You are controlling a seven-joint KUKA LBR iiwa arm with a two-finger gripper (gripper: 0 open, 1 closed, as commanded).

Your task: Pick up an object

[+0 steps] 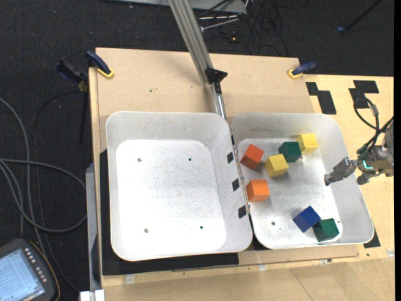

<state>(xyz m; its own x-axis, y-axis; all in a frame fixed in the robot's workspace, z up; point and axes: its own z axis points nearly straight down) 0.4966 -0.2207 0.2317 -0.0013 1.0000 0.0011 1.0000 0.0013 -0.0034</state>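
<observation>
- Two shallow white bins sit side by side on the bench; the left bin (pixel 125 137) takes up the middle-left of the frame and the right bin (pixel 351 187) the middle-right.
- The gripper (pixel 341 170) enters at the right edge of the frame, about mid-height, over the right bin's right rim; whether it is apart or together cannot be told at this size, and nothing shows between its tips.
- The blocks all lie in the right bin. An orange block (pixel 252 156) sits at its upper left, with a second orange block (pixel 258 190) just below it (near the seam between the bins).
- A yellow block (pixel 277 165) lies just right of the upper orange one, beside a dark green block (pixel 290 150); another yellow block (pixel 307 143) touches that green one on the upper right.
- At the lower right of the bin, a blue block (pixel 306 218) sits against a second green block (pixel 326 229).
- A grey metal pole (pixel 191 33) slants from the top of the frame down to the bins' seam.
</observation>
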